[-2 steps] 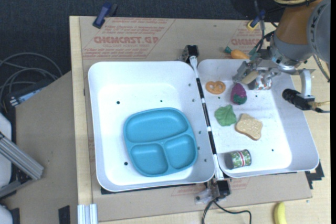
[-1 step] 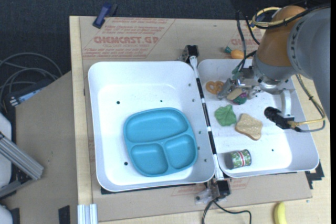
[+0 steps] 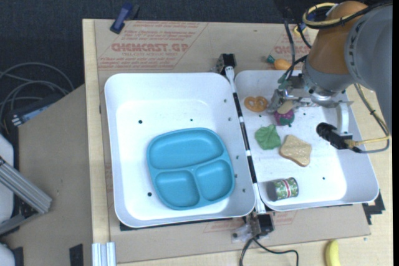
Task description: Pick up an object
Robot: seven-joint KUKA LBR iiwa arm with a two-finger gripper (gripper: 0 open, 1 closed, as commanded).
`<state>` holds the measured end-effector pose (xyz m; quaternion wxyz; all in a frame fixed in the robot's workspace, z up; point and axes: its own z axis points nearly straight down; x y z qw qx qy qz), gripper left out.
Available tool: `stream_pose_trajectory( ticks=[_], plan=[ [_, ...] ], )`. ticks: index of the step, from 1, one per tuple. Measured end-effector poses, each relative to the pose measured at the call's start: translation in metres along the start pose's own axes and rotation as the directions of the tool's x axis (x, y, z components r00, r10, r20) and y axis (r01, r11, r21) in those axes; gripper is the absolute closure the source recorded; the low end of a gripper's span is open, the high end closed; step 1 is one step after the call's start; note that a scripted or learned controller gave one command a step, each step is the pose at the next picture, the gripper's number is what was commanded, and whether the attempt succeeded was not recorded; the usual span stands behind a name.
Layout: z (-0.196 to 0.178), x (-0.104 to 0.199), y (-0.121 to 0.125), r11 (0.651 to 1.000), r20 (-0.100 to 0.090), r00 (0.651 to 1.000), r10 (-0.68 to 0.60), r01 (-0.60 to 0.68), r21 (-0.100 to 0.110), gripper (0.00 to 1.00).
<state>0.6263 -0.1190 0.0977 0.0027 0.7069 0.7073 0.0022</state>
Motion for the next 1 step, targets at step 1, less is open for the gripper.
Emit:
stream_pose_trajectory(
  ticks=[1],
  plan=[
    [-0.088,0.0481,-0.0282,1.0,-0.001,1.0,-0.001,0.001,0.005,1.0]
  ],
)
